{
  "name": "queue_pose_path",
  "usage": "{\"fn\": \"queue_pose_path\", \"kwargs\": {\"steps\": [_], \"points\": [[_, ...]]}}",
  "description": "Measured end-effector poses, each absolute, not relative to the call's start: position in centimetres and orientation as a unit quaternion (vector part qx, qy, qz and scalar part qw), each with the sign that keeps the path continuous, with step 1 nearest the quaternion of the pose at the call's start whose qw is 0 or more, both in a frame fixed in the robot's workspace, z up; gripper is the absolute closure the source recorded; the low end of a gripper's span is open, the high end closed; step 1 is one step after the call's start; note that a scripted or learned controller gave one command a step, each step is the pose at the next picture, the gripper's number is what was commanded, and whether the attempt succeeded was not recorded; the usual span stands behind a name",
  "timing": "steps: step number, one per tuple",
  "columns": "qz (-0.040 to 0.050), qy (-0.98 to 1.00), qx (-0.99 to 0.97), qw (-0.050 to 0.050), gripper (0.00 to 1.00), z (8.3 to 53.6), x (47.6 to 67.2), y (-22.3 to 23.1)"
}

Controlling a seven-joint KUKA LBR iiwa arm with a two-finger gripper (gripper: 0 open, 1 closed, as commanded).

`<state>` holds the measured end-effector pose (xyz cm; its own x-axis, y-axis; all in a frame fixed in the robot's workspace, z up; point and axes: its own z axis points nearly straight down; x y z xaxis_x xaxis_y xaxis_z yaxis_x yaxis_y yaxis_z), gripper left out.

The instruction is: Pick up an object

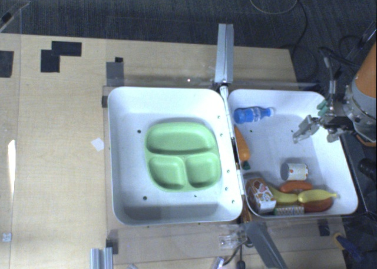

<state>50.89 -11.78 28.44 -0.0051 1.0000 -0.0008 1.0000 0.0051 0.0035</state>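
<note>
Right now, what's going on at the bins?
The arm's claw hangs open over the right bin with nothing between its fingers. In that bin lie a blue bottle, an orange carrot, a small can and a banana. The left bin holds a green divided tray.

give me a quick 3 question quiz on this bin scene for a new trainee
1. True or false: the green divided tray lies in the left bin.
2. Multiple choice: the blue bottle lies A) near the far edge of the right bin, B) on the green divided tray, C) outside both bins.
3. Fill in: the banana lies along the right bin's ____ edge, beside the small can.

Key
1. True.
2. A.
3. Near (the lower edge in the camera view). The claw hovers above the right bin's right side, with nothing seen between its fingers.
</note>
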Motion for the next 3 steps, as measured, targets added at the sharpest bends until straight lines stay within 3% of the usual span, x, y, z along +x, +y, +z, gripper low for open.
{"fn": "queue_pose_path", "kwargs": {"steps": [1,2,3], "points": [[0.0005,0.631,0.776,0.000,0.00,20.3,57.0,-7.1],[0.0042,0.685,0.729,0.005,0.00,9.0,51.8,-10.8],[0.0044,0.632,0.775,0.003,0.00,8.9,54.5,-11.8]]}}
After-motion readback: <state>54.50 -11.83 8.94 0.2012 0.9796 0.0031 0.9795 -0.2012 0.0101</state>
